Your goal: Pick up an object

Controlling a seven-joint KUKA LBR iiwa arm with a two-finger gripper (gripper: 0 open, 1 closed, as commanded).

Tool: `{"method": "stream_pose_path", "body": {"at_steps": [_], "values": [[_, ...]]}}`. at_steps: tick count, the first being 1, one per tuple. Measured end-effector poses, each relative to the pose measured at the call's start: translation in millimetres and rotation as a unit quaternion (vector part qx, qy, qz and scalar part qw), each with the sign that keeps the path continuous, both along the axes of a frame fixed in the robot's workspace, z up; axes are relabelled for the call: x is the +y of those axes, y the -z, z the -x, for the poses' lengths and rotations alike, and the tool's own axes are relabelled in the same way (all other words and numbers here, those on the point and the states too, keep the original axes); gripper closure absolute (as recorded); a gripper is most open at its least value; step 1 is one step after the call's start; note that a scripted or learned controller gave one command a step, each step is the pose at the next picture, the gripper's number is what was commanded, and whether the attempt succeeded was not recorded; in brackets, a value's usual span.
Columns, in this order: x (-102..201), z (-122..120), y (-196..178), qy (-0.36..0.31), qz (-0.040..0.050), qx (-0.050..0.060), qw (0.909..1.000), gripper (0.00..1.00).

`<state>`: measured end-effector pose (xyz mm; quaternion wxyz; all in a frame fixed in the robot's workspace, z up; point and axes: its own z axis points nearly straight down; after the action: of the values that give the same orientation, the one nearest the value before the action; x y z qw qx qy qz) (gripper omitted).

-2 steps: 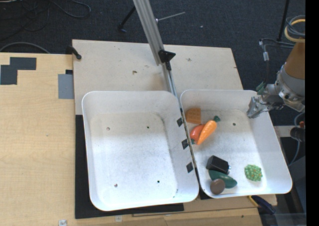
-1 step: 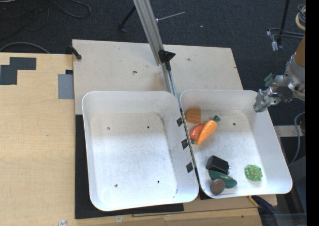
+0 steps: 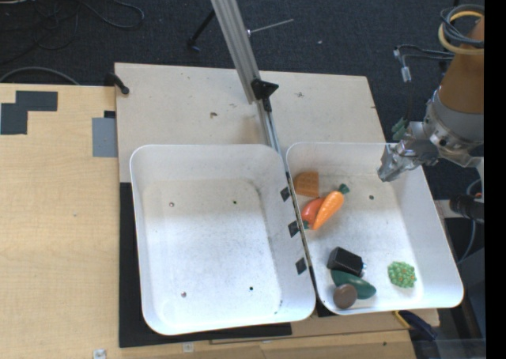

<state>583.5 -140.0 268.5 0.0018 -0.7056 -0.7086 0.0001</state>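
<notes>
The right bin holds several objects. An orange carrot lies against a red piece near the divider, with an orange-brown block just behind them. A black block, a teal piece and a brown ball cluster at the front. Further right sits a green knobbly ball. My gripper hangs over the bin's back right corner, well away from every object. Nothing shows between its fingers.
The left bin lies beside the right one, and black clips join their shared wall. A slanted aluminium rail rises behind the bins. A wooden tabletop extends to the left.
</notes>
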Motion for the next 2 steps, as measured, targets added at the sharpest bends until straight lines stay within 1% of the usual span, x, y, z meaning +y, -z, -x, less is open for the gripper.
{"method": "stream_pose_path", "body": {"at_steps": [1, 2], "values": [[49, 10, 18, 0.000, -0.0003, 0.001, 1.0000, 1.00], [104, 8, 18, 0.000, -0.0002, 0.001, 1.0000, 1.00]]}}
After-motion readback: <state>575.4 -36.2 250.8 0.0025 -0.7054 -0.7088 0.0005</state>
